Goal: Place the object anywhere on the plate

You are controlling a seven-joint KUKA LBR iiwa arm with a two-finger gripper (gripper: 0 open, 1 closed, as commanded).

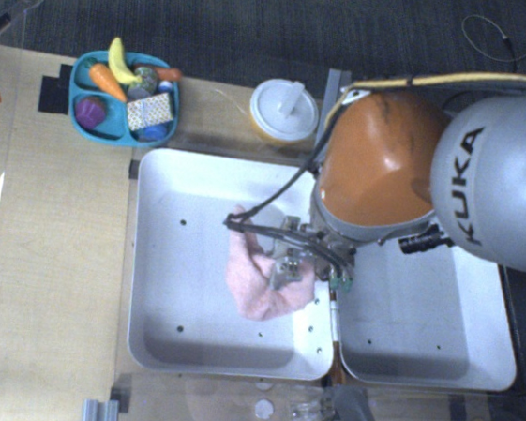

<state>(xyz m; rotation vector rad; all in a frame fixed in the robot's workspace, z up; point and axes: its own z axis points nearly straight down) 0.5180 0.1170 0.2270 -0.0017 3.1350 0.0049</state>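
1. Pink cloth (264, 285) lay crumpled in the left bin (166, 316), toward its right wall.
2. Hand (287, 266) was low over the cloth's upper part, presumably positioned for a pick; grip state could not be determined.
3. No plate was identifiable.

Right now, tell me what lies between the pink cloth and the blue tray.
In the camera view, just bare white bin floor and its rim, then bench top, separate the pink cloth from the blue tray.
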